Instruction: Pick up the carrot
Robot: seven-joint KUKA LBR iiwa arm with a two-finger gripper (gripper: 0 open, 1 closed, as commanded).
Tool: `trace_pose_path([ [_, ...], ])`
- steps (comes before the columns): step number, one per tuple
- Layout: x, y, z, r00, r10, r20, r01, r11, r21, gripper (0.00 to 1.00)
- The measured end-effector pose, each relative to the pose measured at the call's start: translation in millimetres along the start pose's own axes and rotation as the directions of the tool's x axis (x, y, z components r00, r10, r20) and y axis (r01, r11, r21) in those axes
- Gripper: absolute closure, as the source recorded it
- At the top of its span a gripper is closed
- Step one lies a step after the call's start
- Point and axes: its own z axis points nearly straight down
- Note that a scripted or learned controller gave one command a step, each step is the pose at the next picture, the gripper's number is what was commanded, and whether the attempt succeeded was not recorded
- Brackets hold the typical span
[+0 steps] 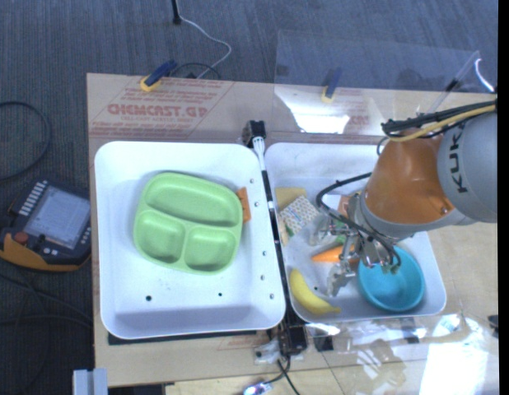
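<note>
The carrot (324, 256) is a small orange piece lying in the right bin (353, 156), just above the banana. My gripper (347, 267) hangs low over the middle of that bin, right beside the carrot's right end. The orange band and grey wrist of the arm (407, 183) hide part of the bin behind it. I cannot make out whether the carrot is between the gripper's tips or just next to them.
A banana (310, 294) lies at the right bin's front left, a blue bowl (394, 284) at its front right, and a yellow and checkered item (296, 211) near its left wall. The left bin (114, 245) holds a green divided plate (189, 221) with a small orange object (245, 205) at its right edge.
</note>
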Motion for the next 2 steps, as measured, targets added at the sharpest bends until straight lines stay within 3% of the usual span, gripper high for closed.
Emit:
trace_pose_path([
  [1, -4, 0, -12, 1.0, 0.0, 0.01, 0.0, 1.0, 0.004, 1.0],
  [2, 17, 10, -79, 0.995, 0.097, -0.005, -0.097, 0.995, -0.006, 1.0],
])
